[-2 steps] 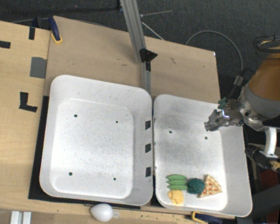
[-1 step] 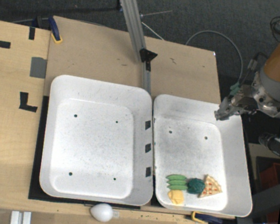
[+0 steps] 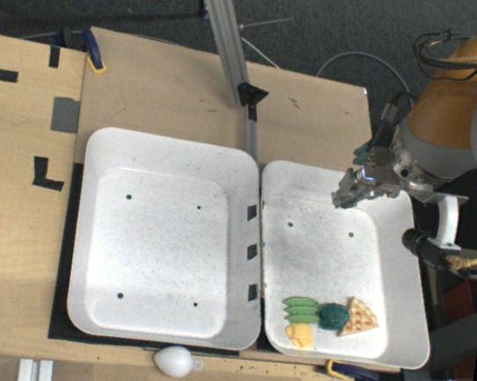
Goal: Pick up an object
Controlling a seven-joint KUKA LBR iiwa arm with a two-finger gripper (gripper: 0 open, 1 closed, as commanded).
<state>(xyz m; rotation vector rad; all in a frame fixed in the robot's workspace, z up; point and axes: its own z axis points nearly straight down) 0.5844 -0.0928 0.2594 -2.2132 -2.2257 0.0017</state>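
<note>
— While the arm (image 3: 460,103) leans in over the far edge of the right bin (image 3: 407,281), where is the gripper (image 3: 351,193) exactly?

— Above that bin's far end, near the middle of its back rim. Its dark tip hangs over the speckled white floor there.

— Are the fingers apart or together?

— I cannot tell. The tip is a small dark clump from this height, and no gap shows either way. Nothing is seen between them.

— And the things to pick?

— All at the opposite end of the right bin, by its near rim, well apart from the gripper. A green pea pod (image 3: 299,305) lies just beside a dark green broccoli piece (image 3: 334,315), which touches a pizza slice (image 3: 361,318) on the side towards the bin's outer wall. A yellow lump (image 3: 300,333) sits just nearer than the pea pod, close to the near rim.

— What about the left bin (image 3: 90,234)?

— It lies edge to edge with the right bin, with small dark clips along the seam.

— Anything on the bench (image 3: 165,85) itself?

— A white egg-shaped thing (image 3: 173,361) rests outside the bins, just beyond the near rim of the left bin, close to its corner by the seam. A grey metal bar (image 3: 230,37) slants down towards the far end of the seam.
</note>
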